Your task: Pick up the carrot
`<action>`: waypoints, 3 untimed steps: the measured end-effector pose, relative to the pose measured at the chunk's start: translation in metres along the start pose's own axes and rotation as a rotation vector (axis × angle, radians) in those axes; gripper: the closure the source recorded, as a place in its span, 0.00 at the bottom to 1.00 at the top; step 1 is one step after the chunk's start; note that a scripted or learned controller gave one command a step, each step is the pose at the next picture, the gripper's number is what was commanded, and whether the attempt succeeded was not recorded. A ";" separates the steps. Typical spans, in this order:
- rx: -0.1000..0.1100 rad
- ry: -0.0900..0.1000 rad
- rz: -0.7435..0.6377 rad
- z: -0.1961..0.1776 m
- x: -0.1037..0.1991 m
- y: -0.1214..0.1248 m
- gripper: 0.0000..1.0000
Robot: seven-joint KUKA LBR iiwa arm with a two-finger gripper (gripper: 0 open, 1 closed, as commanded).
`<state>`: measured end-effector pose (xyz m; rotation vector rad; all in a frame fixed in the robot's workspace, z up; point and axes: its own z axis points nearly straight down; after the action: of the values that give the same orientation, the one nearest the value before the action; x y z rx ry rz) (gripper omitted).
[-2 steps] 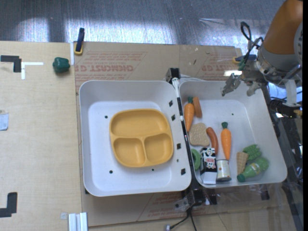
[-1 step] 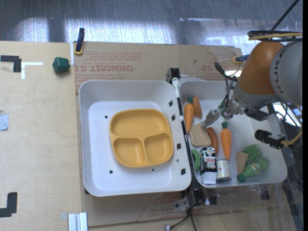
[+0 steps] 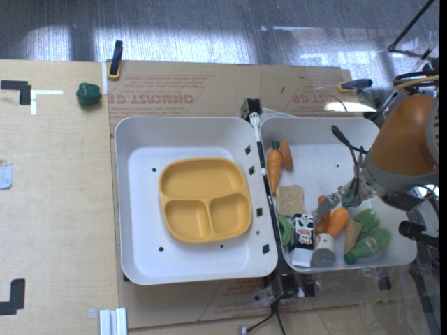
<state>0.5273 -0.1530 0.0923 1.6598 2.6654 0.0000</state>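
Observation:
A carrot (image 3: 274,167) with a green top lies along the left wall of the right bin (image 3: 314,135), and a shorter orange piece (image 3: 286,156) rests beside it. Another orange carrot-shaped piece (image 3: 337,222) lies in the pile toward the bin's front. My gripper (image 3: 340,199) hangs low over that pile, just above and touching distance from this orange piece. The arm's orange band (image 3: 412,135) is over the bin's right side. Nothing shows as held.
Around the gripper lie a tan bread slice (image 3: 290,199), a black-and-white carton (image 3: 302,232), a grey can (image 3: 323,251), a cone (image 3: 351,234) and a green bottle (image 3: 367,246). The left bin (image 3: 140,208) holds a yellow divided plate (image 3: 206,199).

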 end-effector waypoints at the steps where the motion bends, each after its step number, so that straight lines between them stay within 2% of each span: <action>1: -0.004 -0.003 0.006 -0.009 -0.001 0.002 1.00; 2: -0.004 -0.003 0.005 -0.009 -0.001 0.002 0.00; 3: 0.000 0.001 0.140 0.000 0.000 -0.054 0.00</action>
<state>0.4789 -0.1769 0.0921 1.8426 2.5438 0.0014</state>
